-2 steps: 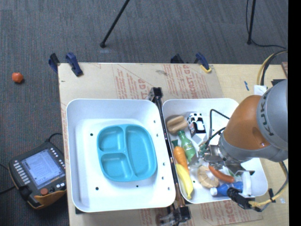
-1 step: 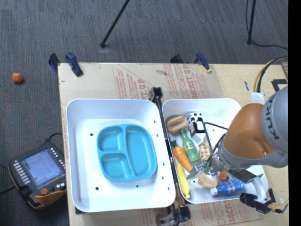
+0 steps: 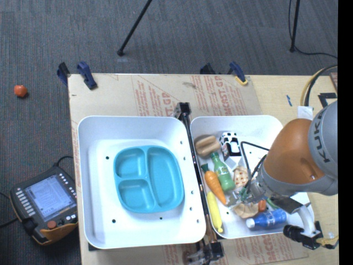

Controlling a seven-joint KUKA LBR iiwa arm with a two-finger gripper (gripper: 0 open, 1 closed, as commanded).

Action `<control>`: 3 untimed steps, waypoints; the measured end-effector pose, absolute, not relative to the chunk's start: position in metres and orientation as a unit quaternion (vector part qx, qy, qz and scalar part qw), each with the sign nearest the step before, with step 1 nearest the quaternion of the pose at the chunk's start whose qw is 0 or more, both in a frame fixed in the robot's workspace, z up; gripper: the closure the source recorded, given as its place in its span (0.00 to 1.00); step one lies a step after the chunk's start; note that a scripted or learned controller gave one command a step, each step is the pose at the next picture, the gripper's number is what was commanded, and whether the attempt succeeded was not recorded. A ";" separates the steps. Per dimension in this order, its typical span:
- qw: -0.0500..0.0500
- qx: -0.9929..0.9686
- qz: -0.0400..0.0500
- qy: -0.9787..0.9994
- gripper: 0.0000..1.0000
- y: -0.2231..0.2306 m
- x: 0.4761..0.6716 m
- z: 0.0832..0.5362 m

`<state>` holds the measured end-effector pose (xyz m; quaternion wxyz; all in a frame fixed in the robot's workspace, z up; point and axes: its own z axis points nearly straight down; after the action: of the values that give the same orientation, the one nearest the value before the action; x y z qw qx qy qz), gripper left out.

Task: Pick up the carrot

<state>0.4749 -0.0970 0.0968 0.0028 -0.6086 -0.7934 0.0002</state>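
The carrot (image 3: 214,187) is seen lying in the right bin (image 3: 265,121), near its left wall, with a green bottle (image 3: 222,171) just beside it and a yellow corn cob (image 3: 214,213) below it. The gripper (image 3: 246,192) is lowered into the same bin, to the right of the carrot and apart from it. Whether anything is held cannot be told.

Grey arm (image 3: 309,159) from the right; gripper (image 3: 246,194) low, fingers hidden
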 end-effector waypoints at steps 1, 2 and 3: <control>0.001 -0.735 0.000 -0.678 1.00 -0.066 0.476 0.187; 0.002 -0.861 0.001 -0.508 1.00 -0.042 0.476 0.187; 0.002 -0.861 0.001 -0.508 0.00 -0.042 0.476 0.187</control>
<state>0.4755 -0.0423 0.1871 0.0016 -0.8611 -0.5085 0.0011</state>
